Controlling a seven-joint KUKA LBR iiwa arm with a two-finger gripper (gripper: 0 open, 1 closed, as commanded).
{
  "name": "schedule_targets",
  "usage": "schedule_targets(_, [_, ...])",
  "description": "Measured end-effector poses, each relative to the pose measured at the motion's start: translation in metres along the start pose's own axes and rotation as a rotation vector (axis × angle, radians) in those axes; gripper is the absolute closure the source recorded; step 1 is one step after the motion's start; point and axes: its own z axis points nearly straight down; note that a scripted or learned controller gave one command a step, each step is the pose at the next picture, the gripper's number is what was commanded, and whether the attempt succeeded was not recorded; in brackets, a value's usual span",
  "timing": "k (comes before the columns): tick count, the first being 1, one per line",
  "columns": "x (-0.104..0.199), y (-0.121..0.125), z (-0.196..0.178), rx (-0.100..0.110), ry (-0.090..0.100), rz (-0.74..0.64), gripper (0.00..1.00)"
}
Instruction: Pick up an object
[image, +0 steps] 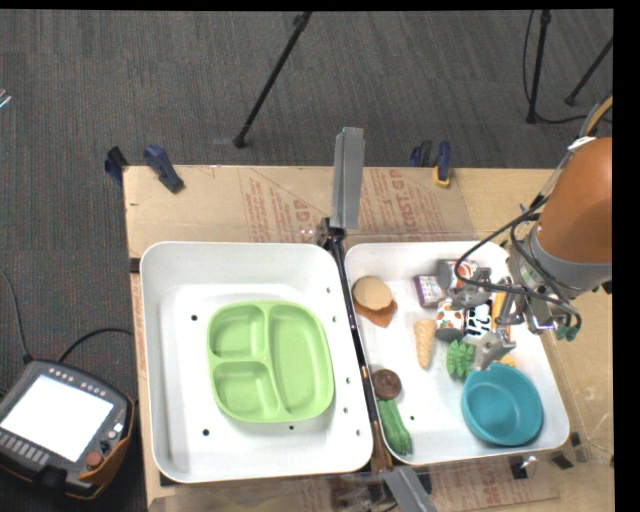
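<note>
My gripper (479, 324) hangs low over the right bin (440, 440), reaching in from the right, and looks open. One grey finger (464, 298) is at the upper left and the other finger (493, 350) at the lower right. Between them lies a white carton with black and orange patches (476, 320); I cannot tell whether the fingers touch it. A green broccoli piece (459, 359) lies just below-left of the gripper. A teal bowl (502, 405) sits below it.
The right bin also holds a bun (373, 296), a tan cone (426, 341), a purple item (430, 290), a brown disc (386, 383) and a green pickle (395, 426). A green divided tray (270, 361) lies in the left bin (170, 300).
</note>
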Motion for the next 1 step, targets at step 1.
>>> schedule_targets(1, [-0.0594,-0.0126,0.1267,-0.004,0.006,-0.116,0.0])
